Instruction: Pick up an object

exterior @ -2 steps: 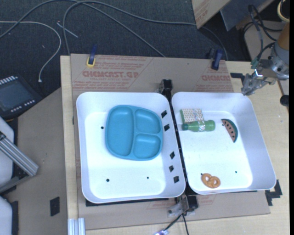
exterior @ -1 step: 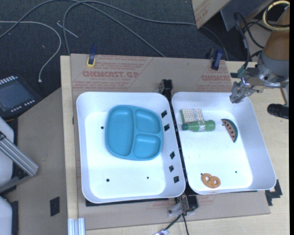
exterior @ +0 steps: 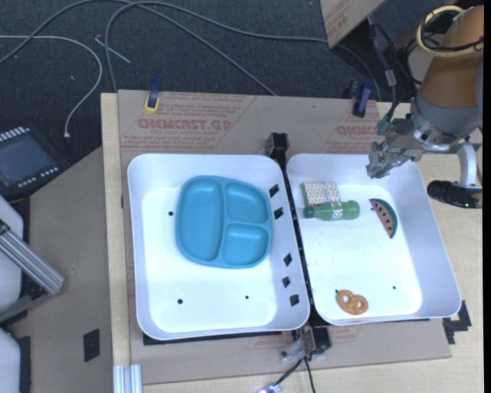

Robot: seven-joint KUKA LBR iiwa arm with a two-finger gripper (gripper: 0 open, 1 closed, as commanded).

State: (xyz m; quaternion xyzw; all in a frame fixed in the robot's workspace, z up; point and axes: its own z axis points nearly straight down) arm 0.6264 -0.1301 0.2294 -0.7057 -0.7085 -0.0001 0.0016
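In the right bin (exterior: 430,265) lie a green bottle (exterior: 331,210), a patterned square packet (exterior: 320,192) just behind it, a watermelon slice (exterior: 384,216) and a pretzel (exterior: 352,302) near the front. A blue divided plate (exterior: 224,221) rests in the left bin (exterior: 153,284). My gripper (exterior: 380,166) hangs over the right bin's back edge, up and to the right of the bottle and above the watermelon slice, touching none of them.
Blue clamps (exterior: 153,98) (exterior: 361,98) hold the cardboard sheet under the bins. Cables trail over the dark floor behind. A cardboard box (exterior: 345,17) stands at the back. A black bar with clips (exterior: 282,222) divides the bins.
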